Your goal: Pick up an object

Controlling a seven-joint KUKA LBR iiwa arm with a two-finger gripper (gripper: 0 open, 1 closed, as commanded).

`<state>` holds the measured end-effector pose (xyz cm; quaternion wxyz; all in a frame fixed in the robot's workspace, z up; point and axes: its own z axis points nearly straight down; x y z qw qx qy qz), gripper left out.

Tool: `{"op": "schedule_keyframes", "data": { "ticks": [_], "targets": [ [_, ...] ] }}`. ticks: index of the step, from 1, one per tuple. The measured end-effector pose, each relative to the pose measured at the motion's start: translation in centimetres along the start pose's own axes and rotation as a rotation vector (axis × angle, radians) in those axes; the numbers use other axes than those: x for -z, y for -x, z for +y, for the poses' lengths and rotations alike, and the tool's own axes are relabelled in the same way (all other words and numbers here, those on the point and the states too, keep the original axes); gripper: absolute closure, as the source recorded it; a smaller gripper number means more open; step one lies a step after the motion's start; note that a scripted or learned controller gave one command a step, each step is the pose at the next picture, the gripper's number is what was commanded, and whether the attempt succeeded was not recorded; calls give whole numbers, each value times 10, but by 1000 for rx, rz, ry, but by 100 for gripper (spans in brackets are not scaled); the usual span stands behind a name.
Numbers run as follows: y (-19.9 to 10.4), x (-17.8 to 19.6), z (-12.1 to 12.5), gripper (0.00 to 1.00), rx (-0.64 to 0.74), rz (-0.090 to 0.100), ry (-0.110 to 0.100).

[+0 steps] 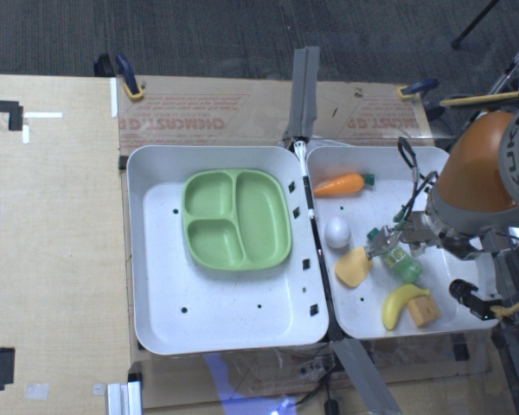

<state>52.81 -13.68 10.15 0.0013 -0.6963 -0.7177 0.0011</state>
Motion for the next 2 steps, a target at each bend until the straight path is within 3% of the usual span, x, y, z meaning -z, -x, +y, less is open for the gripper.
{"op": "schedule_keyframes", "data": {
  "ticks": [1, 2],
  "targets": [
    [2, 9, 0, 100, -4, 0, -1],
    [-58, 90, 52, 100, -139, -1, 2]
  ]
}}
